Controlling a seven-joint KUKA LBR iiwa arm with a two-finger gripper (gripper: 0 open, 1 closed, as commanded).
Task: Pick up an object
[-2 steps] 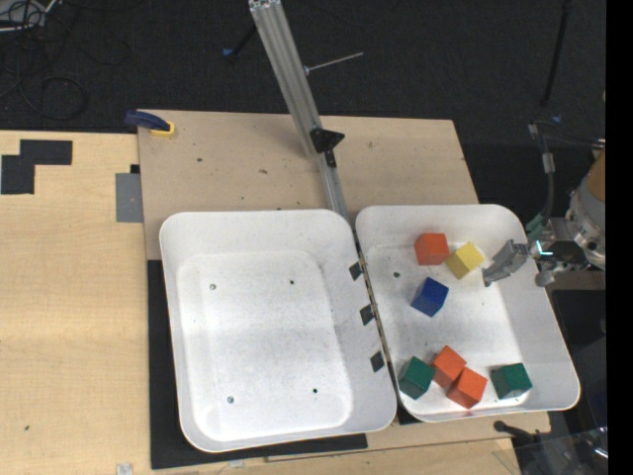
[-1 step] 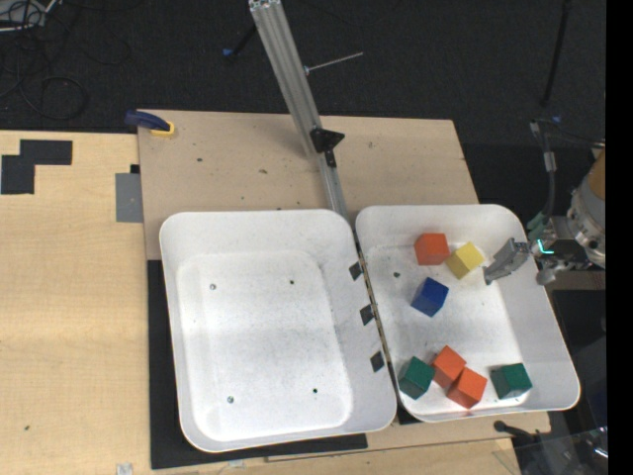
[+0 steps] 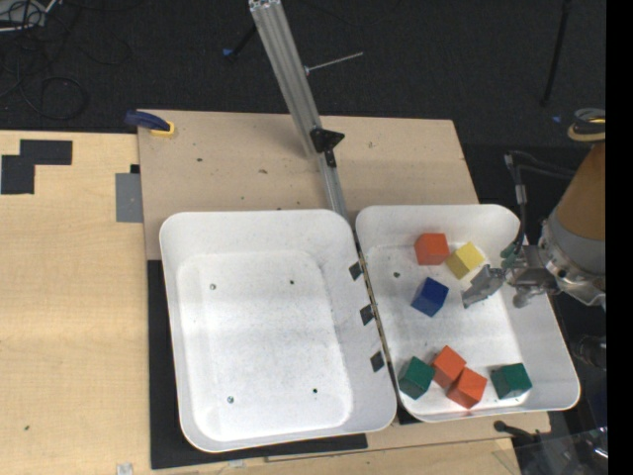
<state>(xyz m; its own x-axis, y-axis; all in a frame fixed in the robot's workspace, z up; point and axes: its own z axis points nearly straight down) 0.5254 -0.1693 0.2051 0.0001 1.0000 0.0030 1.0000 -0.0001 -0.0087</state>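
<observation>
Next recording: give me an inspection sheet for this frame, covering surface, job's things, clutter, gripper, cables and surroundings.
Surface: wooden bench bearing left bin and right bin.
Job's things: in the right bin, orange cube, yellow cube, blue cube near the top; two green cubes and two orange cubes at the bottom.
Clutter: blue-and-yellow clamp at the bench's far left corner.
Gripper: gripper over the right bin, beside the yellow cube; nothing visibly held.
Cables: dark cables on the floor, upper left.
Surroundings: slanted aluminium rail; dark floor.
</observation>
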